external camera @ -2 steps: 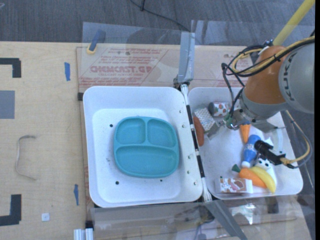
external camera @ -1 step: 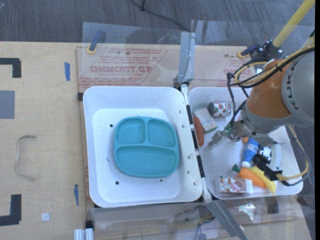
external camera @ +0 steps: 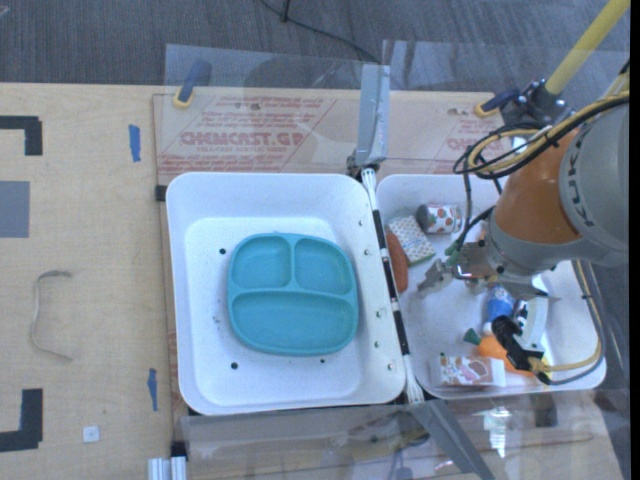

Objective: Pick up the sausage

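The sausage (external camera: pixel 398 264), reddish-brown and elongated, lies along the left wall of the right bin (external camera: pixel 585 368). My gripper (external camera: pixel 440 272) hovers just right of it, over the bin's middle, pointing left toward it. Its fingers stand open with nothing between them, and they are apart from the sausage. The grey arm with its orange band (external camera: pixel 530 213) reaches in from the right and hides part of the bin's right half.
A checkered packet (external camera: pixel 408 236) and a small can (external camera: pixel 438 216) lie behind the sausage. A carton (external camera: pixel 468 370), an orange item (external camera: pixel 490 348) and a blue item (external camera: pixel 498 308) sit at the bin's front. The left bin (external camera: pixel 190 268) holds a teal divided plate (external camera: pixel 292 293).
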Controlling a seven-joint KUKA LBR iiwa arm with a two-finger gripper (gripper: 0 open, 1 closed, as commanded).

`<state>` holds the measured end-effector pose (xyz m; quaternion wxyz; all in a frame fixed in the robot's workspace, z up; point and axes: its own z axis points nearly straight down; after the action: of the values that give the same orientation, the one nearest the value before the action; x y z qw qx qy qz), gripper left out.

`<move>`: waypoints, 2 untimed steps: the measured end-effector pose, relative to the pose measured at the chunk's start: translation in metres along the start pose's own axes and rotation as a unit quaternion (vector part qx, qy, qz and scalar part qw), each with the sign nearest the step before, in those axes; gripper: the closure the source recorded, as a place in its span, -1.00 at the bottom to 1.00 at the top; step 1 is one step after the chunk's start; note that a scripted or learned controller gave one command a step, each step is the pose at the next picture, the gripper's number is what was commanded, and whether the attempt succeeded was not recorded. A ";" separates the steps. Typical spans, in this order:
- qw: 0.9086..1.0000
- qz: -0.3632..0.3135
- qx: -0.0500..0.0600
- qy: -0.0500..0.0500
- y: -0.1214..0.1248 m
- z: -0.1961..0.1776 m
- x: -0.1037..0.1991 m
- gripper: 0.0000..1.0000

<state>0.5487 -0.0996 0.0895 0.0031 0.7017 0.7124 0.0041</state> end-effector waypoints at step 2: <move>0.996 0.089 0.002 -0.002 0.040 0.001 0.004 -1.00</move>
<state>0.5888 -0.0949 0.0888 0.0029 0.7627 0.6468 0.0015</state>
